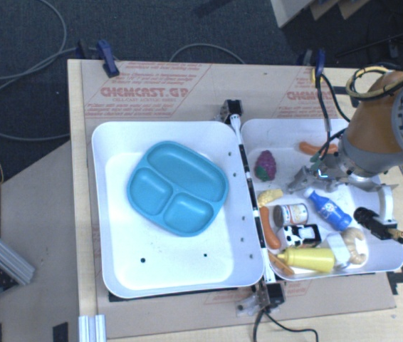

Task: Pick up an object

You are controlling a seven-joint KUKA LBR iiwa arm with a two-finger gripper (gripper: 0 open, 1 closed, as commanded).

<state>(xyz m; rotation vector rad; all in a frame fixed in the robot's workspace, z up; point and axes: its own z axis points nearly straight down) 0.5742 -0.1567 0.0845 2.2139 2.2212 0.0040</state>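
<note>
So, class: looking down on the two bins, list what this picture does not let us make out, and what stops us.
- End effector, camera view: the wrist hides whether it holds anything.
- Orange item by the right bin's far wall: partly behind the arm, identity unclear.
- Small can: label too small to read.
- White object at the right bin's near corner: too blurred to identify.

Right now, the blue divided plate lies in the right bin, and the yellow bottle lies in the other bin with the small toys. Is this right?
Not quite. The camera view shows the blue divided plate in the left bin, not the right one. The yellow bottle does lie in the other bin, the right bin, among the small toys.
</note>
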